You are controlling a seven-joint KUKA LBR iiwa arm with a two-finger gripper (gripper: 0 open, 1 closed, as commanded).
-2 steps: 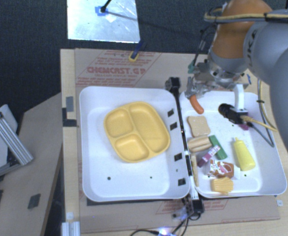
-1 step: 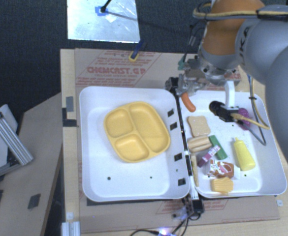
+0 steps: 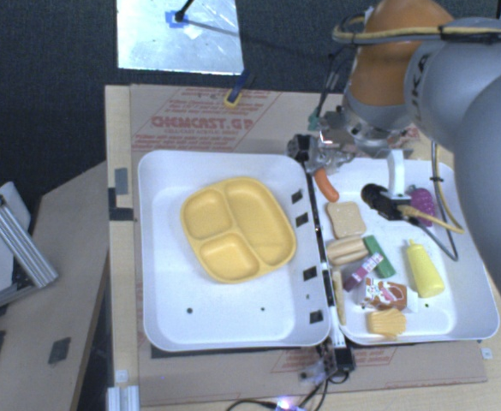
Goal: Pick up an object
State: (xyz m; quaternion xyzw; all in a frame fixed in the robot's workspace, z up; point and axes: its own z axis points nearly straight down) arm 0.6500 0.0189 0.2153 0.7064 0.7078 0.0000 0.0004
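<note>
1. An orange toy carrot (image 3: 324,183) lies at the far left corner of the right bin (image 3: 473,315), just under the gripper (image 3: 323,148); whether its claw is released or clenched, I cannot tell.
2. Nearer lie a bread slice (image 3: 347,218), a hot-dog bun (image 3: 346,249) and a mustard bottle (image 3: 425,268).
3. The left bin (image 3: 160,306) holds a yellow divided plate (image 3: 237,228).
4. Cardboard (image 3: 203,118) beyond reads "CHEMCAST".

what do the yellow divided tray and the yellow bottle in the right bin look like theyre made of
Yellow divided tray: looks like moulded plastic, matte to slightly satin; one even colour, rounded compartment walls, soft highlights only.

Yellow bottle: probably toy plastic shaped like a mustard bottle; smooth, uniform yellow with a faint sheen and a moulded nozzle. Whether it is hard or squeezable can't be told.
</note>
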